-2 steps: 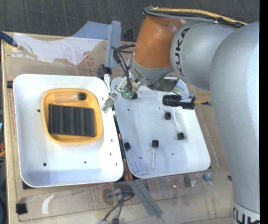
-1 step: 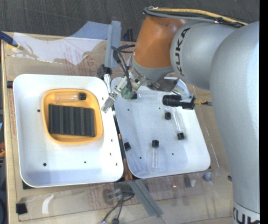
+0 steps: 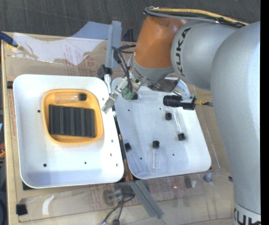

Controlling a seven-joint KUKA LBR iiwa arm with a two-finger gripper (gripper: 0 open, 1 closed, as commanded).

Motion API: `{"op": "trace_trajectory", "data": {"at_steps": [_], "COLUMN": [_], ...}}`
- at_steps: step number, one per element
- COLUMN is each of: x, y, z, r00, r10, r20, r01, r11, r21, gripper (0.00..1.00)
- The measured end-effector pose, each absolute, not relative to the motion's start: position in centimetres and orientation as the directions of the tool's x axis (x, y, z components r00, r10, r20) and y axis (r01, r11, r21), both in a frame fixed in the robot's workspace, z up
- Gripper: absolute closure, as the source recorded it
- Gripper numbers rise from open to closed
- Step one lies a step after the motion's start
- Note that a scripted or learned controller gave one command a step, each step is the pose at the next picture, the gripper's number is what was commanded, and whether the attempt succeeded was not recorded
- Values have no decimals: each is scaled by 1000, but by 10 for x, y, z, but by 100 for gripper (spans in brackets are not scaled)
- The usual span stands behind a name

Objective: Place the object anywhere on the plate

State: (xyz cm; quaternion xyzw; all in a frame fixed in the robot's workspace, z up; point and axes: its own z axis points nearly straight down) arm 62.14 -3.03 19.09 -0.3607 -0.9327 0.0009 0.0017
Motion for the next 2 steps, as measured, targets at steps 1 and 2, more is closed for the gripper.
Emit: {"op": "trace_trajectory", "data": {"at_steps": [1, 2], "x": [621, 621], "y": [-30, -30], "z": [191, 191], "r00": [-740, -740], "r10": [673, 673], "r20": [3, 3], "r01": [673, 673], "r11": [740, 740], "r21": [-3, -3], "gripper": [0, 0]}}
